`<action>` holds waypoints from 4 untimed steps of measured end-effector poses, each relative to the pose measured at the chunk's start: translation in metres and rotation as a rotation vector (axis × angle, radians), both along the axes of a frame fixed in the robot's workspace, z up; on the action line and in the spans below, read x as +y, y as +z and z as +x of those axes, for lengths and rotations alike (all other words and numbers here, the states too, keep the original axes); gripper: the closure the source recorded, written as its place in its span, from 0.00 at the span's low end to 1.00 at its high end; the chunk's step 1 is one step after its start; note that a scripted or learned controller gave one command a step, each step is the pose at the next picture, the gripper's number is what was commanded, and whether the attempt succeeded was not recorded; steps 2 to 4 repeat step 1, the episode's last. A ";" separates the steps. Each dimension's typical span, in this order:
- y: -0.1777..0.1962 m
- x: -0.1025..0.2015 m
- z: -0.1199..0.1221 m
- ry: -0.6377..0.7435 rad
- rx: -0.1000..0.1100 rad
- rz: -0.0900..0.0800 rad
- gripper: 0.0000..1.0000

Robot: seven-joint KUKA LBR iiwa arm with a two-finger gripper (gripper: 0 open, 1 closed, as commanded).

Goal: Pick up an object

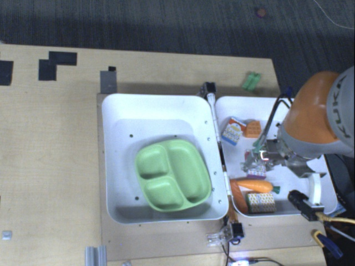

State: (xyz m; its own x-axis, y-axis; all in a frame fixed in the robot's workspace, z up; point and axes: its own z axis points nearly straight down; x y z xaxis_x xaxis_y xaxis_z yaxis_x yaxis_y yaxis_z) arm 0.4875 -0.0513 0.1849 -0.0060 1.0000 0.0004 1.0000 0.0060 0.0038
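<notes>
My gripper hangs low over the middle of the right bin, with the orange-banded arm coming in from the right. Just below it lies a small purple item, partly covered by the gripper. An orange carrot lies across the bin's front, and a tan speckled block sits in front of that. Toward the bin's back are a small white and blue carton and an orange block. Nothing visibly hangs from the gripper.
The left bin holds a green divided plate. The ridge between the two bins runs just left of the carton. A small green object lies on the bench behind the right bin.
</notes>
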 end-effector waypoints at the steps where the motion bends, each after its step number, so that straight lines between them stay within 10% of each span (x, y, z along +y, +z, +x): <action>1: 0.005 0.015 0.029 0.000 0.001 0.000 1.00; 4: 0.005 0.015 0.029 0.000 0.001 0.000 1.00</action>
